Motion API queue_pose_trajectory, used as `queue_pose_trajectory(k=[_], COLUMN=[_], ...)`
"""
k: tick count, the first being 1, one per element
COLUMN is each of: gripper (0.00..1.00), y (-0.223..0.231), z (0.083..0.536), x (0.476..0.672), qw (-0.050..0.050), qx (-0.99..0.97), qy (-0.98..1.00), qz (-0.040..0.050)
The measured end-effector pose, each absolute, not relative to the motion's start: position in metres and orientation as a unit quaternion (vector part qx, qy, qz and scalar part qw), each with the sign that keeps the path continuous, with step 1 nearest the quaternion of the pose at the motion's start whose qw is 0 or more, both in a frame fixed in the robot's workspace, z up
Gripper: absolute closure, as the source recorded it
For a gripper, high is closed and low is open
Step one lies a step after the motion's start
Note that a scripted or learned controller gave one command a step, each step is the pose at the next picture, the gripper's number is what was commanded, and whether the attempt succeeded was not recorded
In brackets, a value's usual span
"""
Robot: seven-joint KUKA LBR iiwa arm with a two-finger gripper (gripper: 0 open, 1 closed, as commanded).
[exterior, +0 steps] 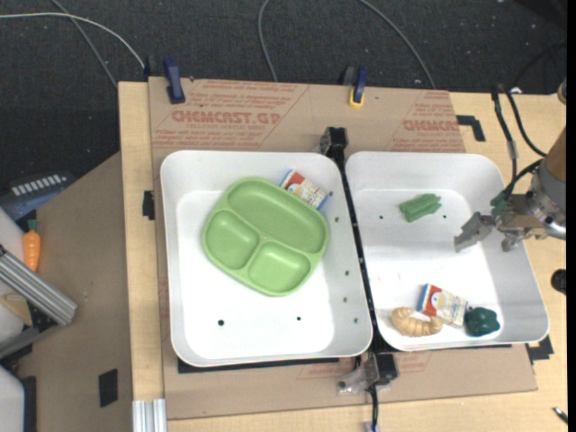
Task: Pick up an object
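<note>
Hand (490, 232) spread apart, nothing between its fingers, over right bin (396, 268) right side. Green block (419, 207) lies well left; toy cluster (445, 311) near edge. Risk: closing on bare floor, or clipping bin wall.

bins (180, 241) white | divided plate (265, 237) light green | block (419, 207) green | toy (483, 321) dark teal | pastry (416, 321) tan
</note>
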State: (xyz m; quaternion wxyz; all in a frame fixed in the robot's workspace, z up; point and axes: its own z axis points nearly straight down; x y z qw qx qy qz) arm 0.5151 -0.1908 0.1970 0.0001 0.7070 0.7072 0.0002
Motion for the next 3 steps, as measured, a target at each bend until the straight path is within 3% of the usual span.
queue_pose_trajectory(k=[1, 2, 3], gripper=[0.00, 0.00, 0.00], y=[-0.186, -0.224, -0.174], z=[0.082, 0.085, 0.195], x=[0.510, 0.606, 0.580], qw=[-0.002, 0.001, 0.004], qx=[0.707, 0.707, 0.706], qy=[0.707, 0.707, 0.708], qz=[-0.0008, 0.0003, 0.0031])
